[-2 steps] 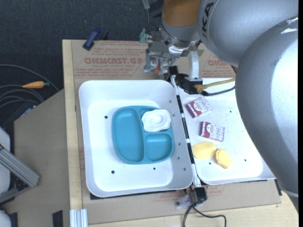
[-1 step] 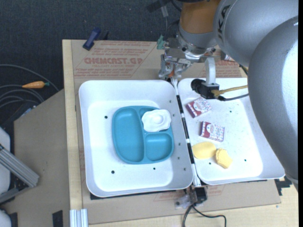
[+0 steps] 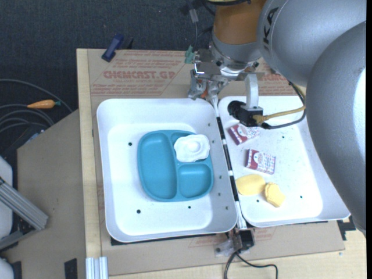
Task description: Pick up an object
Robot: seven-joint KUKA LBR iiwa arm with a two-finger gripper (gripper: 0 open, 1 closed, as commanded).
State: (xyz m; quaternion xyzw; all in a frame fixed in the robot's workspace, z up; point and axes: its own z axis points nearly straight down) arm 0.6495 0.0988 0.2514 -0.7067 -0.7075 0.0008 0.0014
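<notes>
**White bins, blue tray, small packets and yellow pieces: bench contents**

White left bin point(image 3: 116, 173): shallow, rounded corners, resting on a tan board printed with red lettering point(image 3: 139, 73). It holds a blue divided tray point(image 3: 160, 170) lying flat near its middle. A white cup-like piece point(image 3: 192, 147) sits on the tray's upper right compartment.

White right bin point(image 3: 302, 173): set just beside the left one, their rims touching along the centre line. Contents, from the far end to the near end:
- a red and white packet point(image 3: 243, 133), tilted, near the bin's far left corner;
- a second red and white packet point(image 3: 259, 161), lying flat, a little nearer the camera;
- a pale yellow rounded piece point(image 3: 250, 184), close to the left wall;
- a deeper yellow lump point(image 3: 274, 194), touching or just beside the pale one.

Arm: grey, with an orange band point(image 3: 238, 10), reaching in from the right and covering much of the right bin's far side. A black fitting with a yellow-ended cable point(image 3: 247, 114) hangs over the far packet.

Gripper point(image 3: 204, 89): positioned over the far rim where the two bins meet, above the printed board. Whether it is apart or together cannot be told from this angle. No item is seen in it; all listed items lie in the bins.

Off the board: a blue object point(image 3: 112, 47) at the far left corner, an orange item point(image 3: 40, 104) on the dark floor among cables.
</notes>
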